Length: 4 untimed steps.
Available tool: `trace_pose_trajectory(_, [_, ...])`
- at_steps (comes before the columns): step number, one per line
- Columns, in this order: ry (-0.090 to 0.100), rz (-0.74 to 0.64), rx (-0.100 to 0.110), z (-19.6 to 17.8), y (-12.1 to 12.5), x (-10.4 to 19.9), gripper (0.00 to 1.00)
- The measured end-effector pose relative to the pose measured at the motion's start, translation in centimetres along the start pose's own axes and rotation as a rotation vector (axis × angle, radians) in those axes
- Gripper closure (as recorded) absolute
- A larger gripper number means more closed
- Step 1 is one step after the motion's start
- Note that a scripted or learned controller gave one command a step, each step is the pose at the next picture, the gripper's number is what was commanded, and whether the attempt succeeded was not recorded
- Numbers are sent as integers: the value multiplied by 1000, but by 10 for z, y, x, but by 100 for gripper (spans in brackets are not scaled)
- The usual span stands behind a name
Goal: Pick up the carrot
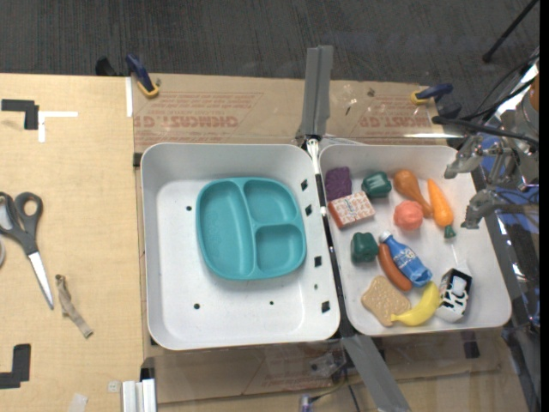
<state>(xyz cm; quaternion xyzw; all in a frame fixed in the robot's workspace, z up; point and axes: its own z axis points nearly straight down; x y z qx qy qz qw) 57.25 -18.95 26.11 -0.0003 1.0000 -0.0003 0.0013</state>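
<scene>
A: Bench, 2 white bins; carrot (440, 204) lies in the right bin (493, 316), upper right, beside the tomato (409, 216) and drumstick (409, 185).

B: Gripper (474, 183)?

A: At that bin's right rim, just beside the carrot; open or closed, I cannot tell.

B: Advice?

A: Descend over the carrot's middle, fingers across its width, clear of the tomato.

You see the carrot (440, 204), orange with a green stub, lying flat and slanted near the right bin's far right corner
</scene>
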Motion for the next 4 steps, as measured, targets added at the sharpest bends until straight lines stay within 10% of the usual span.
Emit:
trace_pose_trajectory(1, [1,424,1,83,-32,-17,0])
trace_pose_trajectory(2, [-3,394,1,168,-32,-61,0])
trace_pose_trajectory(3, [-8,389,3,157,-31,-63,100])
trace_pose_trajectory(4, [-3,471,1,73,23,-64,100])
